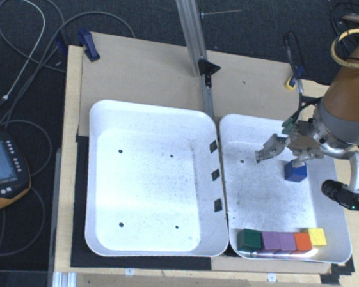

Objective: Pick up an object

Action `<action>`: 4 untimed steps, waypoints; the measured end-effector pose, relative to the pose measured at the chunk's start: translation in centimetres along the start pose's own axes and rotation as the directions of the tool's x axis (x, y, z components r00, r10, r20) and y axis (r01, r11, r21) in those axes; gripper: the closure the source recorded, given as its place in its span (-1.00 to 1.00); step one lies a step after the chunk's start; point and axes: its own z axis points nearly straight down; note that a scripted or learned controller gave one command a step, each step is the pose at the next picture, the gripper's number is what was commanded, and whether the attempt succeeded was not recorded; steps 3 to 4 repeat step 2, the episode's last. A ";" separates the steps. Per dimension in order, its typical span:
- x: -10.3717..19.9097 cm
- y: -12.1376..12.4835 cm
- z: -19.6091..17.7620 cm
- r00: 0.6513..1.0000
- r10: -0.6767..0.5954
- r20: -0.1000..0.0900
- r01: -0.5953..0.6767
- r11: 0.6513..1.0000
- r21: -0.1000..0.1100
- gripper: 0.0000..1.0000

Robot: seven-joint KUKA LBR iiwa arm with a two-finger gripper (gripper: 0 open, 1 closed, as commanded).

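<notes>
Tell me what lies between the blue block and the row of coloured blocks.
Nothing: in the camera view, bare speckled bin floor separates the blue block from the row of coloured blocks.

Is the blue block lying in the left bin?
No, the blue block sits in the right bin, just below the hand, apart from the coloured row along that bin's front edge.

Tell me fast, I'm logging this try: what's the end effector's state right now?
End effector: fingers spread open over the right bin, holding nothing; the blue block sits beside it.

High slanted view over both bins (163,115)
</notes>
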 end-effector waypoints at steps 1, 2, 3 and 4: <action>-8.6 -0.3 -6.3 1.000 0.008 0.007 -0.007 1.000 -0.008 -1.00; -10.1 2.4 4.3 1.000 0.002 -0.002 -0.002 1.000 0.009 -1.00; -10.1 2.4 4.3 1.000 0.002 -0.002 -0.002 1.000 0.009 -1.00; -10.1 2.4 4.3 1.000 0.002 -0.002 -0.002 1.000 0.009 -1.00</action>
